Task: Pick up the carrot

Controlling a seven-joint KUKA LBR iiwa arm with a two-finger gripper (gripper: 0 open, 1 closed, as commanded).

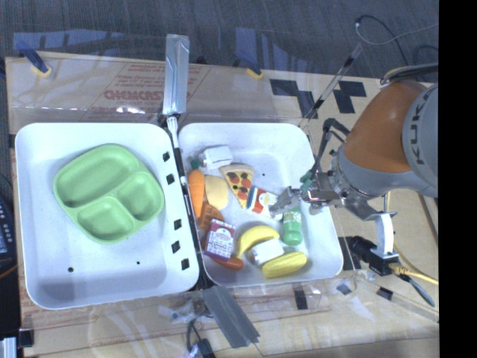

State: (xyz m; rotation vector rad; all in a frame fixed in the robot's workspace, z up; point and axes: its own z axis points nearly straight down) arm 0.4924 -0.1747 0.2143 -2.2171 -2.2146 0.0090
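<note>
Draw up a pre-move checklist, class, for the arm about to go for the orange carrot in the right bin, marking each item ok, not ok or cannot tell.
1. Long orange carrot in view, against the right white bin's left wall: ok.
2. Two-finger gripper over the carrot: not ok, it sits further right, near the green bottle.
3. Carrot free of neighbours: not ok, pale yellow piece touches it.
4. Fingers open: cannot tell.
5. Gripper holding nothing: cannot tell.
</note>
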